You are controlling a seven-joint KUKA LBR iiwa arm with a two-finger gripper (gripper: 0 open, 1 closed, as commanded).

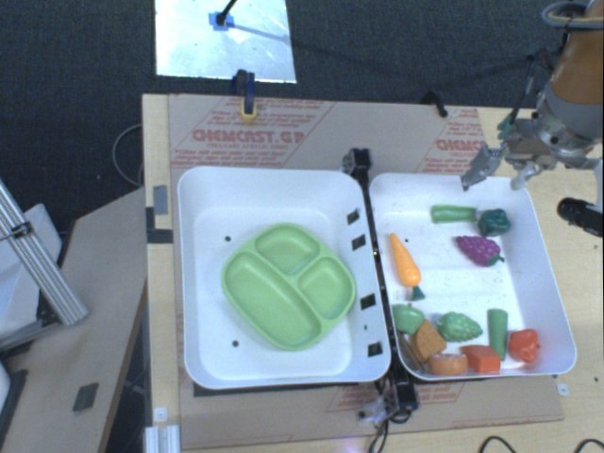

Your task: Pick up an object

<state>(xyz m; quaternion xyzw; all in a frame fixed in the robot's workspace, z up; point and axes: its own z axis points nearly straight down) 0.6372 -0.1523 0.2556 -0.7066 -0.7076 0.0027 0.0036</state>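
While the gripper (498, 168) hangs above the right bin's (547, 253) far rim, its fingers spread and holding nothing, the step looks like the approach — no object chosen yet. Nearest lie the cucumber (453, 213) and grapes (478, 249); the next move calls for a descent centred over one.

"CHEMCAST GP" in red on brown board (255, 136) under bins; repeated, partly cut off, at right.

The bench (283, 125) bears two white bins side by side, left bin (203, 253) touching right bin (547, 281).
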